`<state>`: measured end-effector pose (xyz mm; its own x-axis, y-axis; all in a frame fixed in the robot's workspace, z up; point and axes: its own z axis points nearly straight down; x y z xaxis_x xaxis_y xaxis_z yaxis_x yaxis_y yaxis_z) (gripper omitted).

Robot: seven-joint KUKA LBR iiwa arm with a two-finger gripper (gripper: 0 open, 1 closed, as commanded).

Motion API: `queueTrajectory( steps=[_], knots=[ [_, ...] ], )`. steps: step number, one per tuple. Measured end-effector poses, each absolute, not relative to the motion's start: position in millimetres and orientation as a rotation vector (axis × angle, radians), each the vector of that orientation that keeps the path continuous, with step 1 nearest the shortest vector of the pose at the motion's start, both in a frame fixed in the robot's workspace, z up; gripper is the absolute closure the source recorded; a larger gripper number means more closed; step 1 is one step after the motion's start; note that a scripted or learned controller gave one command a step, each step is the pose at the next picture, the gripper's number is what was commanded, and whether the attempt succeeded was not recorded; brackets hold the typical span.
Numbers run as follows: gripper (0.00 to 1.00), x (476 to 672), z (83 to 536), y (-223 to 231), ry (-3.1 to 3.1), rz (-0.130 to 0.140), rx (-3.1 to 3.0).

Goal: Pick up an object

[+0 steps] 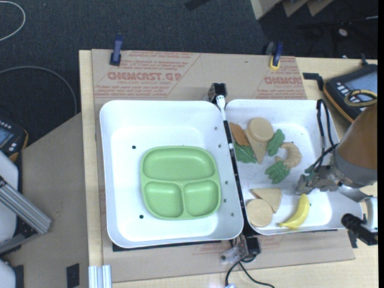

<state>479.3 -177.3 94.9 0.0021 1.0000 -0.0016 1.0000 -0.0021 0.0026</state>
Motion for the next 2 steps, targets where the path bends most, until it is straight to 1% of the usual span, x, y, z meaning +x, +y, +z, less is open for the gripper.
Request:
queueTrajectory(
  steps=[1,2],
  knots=[
    [1.0,511.9,178,-133,2.222,0.006,2.212],
    [1.0,478.2,192,-49,2.235,0.002,2.217]
  ],
)
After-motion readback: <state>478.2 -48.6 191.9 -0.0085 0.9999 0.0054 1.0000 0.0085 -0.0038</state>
